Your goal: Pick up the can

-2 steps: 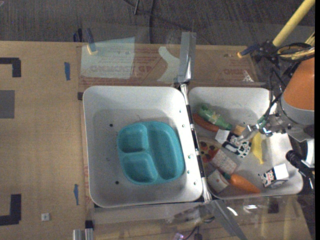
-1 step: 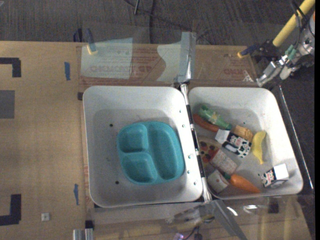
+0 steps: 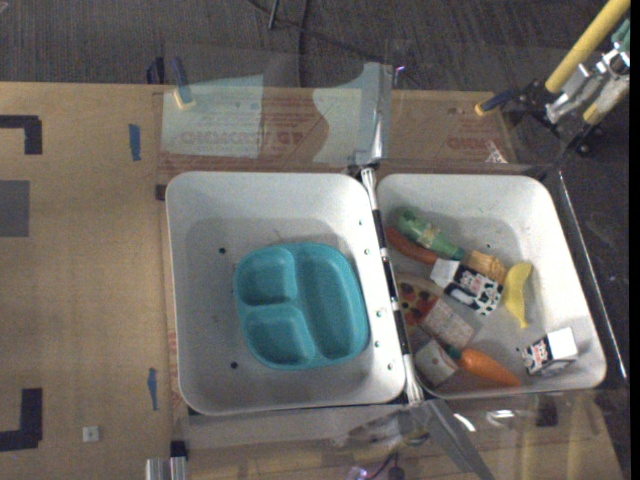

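Both bins (image 3: 190,208) are white, the left holding a teal tray (image 3: 300,305), the right a yellow banana (image 3: 517,293), orange carrot (image 3: 488,367) and two cartons (image 3: 470,288) (black-and-white cow patches), on a tan bench (image 3: 80,268)

Two white bins (image 3: 200,208) sat on the bench, the nine o'clock one holding one teal tray (image 3: 300,305), the three o'clock one holding two carrots (image 3: 487,367), two small cartons (image 3: 549,353), one banana (image 3: 518,291), one can (image 3: 437,360) and one green bottle (image 3: 428,232).
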`<state>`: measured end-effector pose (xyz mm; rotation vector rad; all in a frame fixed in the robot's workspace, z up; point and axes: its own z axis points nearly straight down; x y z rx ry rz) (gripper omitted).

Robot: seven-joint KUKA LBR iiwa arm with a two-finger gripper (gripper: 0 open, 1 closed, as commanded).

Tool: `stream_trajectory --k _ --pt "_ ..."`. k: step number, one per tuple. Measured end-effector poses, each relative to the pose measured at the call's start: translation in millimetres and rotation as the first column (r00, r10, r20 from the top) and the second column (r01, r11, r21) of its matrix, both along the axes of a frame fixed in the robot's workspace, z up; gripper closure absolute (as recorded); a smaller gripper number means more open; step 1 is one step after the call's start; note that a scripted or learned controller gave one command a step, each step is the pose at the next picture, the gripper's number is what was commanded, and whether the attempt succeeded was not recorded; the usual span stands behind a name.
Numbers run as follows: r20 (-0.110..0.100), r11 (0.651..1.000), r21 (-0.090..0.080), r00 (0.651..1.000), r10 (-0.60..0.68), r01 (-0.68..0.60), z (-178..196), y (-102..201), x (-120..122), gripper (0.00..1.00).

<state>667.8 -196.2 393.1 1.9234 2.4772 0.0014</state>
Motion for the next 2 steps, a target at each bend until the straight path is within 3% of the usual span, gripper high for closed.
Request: stream_trajectory --k 1,2 --pt "-0.004 0.999 0.001 0.999 -0.045 0.045 -43.0 -27.1 -0.7 0.00" --pt "0.001 0.996 0.000 0.996 -0.089 0.089 -33.7 -27.2 -0.3 0.00"
